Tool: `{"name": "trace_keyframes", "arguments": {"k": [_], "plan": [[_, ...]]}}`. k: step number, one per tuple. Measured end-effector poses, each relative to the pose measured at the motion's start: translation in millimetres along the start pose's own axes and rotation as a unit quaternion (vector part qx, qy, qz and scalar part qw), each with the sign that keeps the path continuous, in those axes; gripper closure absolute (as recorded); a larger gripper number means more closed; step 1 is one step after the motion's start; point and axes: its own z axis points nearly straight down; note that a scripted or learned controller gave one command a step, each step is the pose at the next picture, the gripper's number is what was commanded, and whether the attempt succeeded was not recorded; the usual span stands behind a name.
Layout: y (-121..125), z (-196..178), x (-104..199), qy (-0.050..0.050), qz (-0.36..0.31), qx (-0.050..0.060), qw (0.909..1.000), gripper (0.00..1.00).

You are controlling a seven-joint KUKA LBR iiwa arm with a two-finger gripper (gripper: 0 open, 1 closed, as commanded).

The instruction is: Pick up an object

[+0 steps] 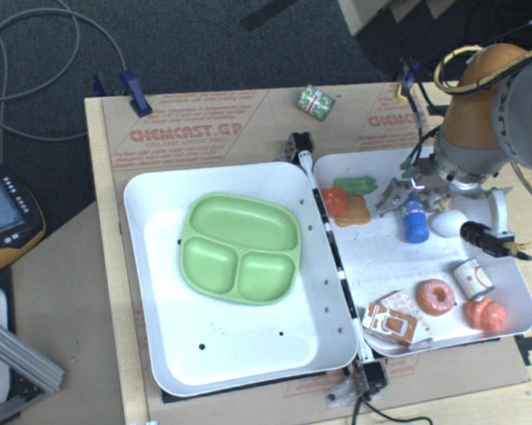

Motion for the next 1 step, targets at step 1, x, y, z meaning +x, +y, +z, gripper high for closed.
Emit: {"name": "trace_keyframes", "arguments": {"k": [1], "plan": [[0.8, -10.4, 0.8, 0.0, 0.0, -0.001, 1.0, 1.0]]}}
